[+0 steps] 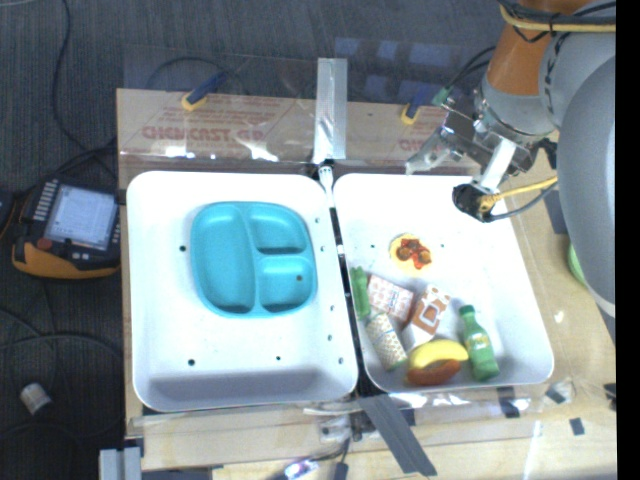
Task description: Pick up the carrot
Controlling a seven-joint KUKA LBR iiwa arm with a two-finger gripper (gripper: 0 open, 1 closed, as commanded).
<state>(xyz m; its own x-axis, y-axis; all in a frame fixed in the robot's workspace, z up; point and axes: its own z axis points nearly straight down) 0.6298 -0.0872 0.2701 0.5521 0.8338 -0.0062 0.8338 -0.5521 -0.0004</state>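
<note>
- Dark grey carpet (80, 68) surrounds the counter (150, 118); a handheld screen unit (65, 226) lies on the carpet to the left of it.
- Two white bins sit side by side on the counter, touching along their inner walls.
- Left bin (160, 358): holds one blue divided plate (255, 258), lying flat near the middle.
- Right bin (520, 298): items are crowded toward the near-left part.
- A small round piece with red spots (411, 252) lies apart from the crowd, nearer the bin's middle.
- A green stick-shaped item (360, 290) lies along the left wall; a pale packet (389, 296) and a small carton (430, 311) are just beside it.
- A silver can (387, 341) is tilted by the near-left corner; a green bottle (479, 342) stands at the crowd's right side.
- A banana (441, 352) rests touching an orange-red piece (432, 372) at the near wall.
- Carrot: cannot be told apart for certain; the orange-red piece is the only item of that colour.
- The tool (450, 153) hangs over the right bin's far edge, well apart from the crowd. Open or closed: cannot tell. Nothing is seen held in it.
</note>
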